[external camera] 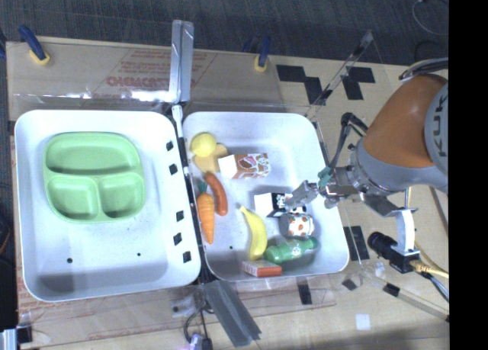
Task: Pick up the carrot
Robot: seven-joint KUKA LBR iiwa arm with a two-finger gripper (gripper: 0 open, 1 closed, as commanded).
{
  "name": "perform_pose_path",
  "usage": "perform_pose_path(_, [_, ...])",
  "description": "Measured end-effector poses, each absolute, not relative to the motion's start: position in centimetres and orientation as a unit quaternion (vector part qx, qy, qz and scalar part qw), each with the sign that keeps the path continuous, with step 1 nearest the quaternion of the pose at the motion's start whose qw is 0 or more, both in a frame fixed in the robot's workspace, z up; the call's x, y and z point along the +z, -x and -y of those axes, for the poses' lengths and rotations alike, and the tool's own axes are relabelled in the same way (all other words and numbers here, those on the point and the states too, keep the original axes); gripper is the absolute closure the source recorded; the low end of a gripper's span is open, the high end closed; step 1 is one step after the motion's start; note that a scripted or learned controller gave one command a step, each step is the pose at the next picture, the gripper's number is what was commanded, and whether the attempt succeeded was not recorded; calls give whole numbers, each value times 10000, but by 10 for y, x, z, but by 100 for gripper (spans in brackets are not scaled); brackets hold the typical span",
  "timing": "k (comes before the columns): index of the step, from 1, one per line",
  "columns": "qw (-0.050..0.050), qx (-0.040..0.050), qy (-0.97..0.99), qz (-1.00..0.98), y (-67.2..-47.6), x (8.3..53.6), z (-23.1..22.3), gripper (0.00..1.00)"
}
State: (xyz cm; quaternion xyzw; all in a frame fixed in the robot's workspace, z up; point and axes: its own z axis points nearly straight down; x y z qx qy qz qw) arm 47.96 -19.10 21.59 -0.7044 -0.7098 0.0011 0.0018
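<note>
Orange carrot lies against right bin's left wall, sausage alongside, crowding approach. Gripper hovers well apart; grip state unclear.

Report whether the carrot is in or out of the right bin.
In. The carrot lies flat on the right bin floor by its left wall, beside the sausage. The hand is apart from it.

Left bin holds a green divided tray. Right bin crowded: yellow toy at upper left, hot dog below it, banana mid-bin, green item and orange-red block along the near wall. Blue clamps on the table's far edge.
</note>
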Motion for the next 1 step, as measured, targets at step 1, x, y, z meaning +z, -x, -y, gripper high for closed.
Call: perform_pose_path(1, [-111,-55,6860,7275,-520,112,141,0])
